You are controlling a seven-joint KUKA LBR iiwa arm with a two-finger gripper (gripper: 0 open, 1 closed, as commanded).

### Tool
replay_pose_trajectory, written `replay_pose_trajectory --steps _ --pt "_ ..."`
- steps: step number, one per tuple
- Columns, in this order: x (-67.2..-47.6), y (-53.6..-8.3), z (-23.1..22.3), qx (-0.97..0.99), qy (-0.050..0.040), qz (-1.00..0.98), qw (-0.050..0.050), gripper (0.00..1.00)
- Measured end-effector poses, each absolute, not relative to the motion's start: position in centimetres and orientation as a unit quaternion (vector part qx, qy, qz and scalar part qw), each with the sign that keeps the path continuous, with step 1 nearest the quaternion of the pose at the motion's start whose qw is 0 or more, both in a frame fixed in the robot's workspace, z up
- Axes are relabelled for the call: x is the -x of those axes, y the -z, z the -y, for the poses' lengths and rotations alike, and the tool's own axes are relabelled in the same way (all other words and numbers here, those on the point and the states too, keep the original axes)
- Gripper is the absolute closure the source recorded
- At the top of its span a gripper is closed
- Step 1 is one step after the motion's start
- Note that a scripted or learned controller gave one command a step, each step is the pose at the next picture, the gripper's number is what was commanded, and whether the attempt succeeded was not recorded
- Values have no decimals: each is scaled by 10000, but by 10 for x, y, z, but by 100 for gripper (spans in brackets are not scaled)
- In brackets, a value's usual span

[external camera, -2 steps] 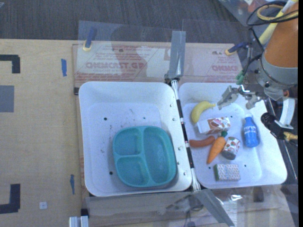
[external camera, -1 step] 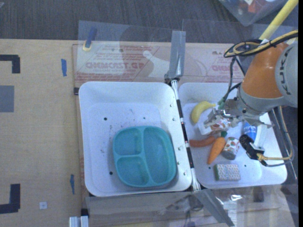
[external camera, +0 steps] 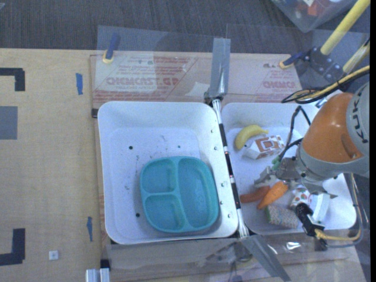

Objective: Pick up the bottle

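Right bin [external camera: 346, 216]: bottle not identifiable among clutter; claw [external camera: 281, 178] state unclear.

Both white bins [external camera: 117, 128] look like smooth, slightly glossy plastic, and the teal divided tray [external camera: 176, 194] has more of a matt plastic finish. The bench [external camera: 47, 157] is plain light wood, kinda matt, with clear shiny plastic sheets [external camera: 158, 57] standing behind the bins.

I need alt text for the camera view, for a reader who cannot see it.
A grey and orange robot arm reaches from the right over the right bin, above a carrot, a banana and small packages. The left bin holds a teal divided tray.
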State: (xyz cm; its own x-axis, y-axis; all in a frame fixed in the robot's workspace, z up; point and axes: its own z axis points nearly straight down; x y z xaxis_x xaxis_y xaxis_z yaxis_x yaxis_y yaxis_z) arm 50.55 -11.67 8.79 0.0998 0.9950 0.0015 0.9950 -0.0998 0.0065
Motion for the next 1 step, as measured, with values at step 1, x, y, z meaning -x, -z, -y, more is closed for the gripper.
replay_pose_trajectory --steps 1 --pt "-507 -99 118 -7426 -44 -6697 47 100"
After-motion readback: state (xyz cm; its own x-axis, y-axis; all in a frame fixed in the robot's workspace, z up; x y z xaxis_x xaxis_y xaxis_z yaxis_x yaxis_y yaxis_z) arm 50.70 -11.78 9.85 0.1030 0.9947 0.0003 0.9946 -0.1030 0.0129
